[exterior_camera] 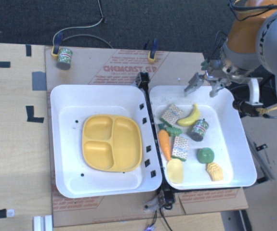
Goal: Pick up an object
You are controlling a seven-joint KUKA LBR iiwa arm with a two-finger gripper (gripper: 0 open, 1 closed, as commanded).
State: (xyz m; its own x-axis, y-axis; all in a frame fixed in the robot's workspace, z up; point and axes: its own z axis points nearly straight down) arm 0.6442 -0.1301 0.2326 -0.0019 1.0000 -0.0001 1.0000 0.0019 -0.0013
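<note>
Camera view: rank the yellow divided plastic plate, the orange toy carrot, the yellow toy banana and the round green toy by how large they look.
Largest to smallest:
1. yellow divided plastic plate, by far
2. orange toy carrot
3. yellow toy banana, close to the carrot in length, so that pair is unsure
4. round green toy

Yellow tray (112, 142) (in a white bin (61, 129)), orange carrot (164, 144), yellow banana (190, 116), green ball (205, 154).
</note>
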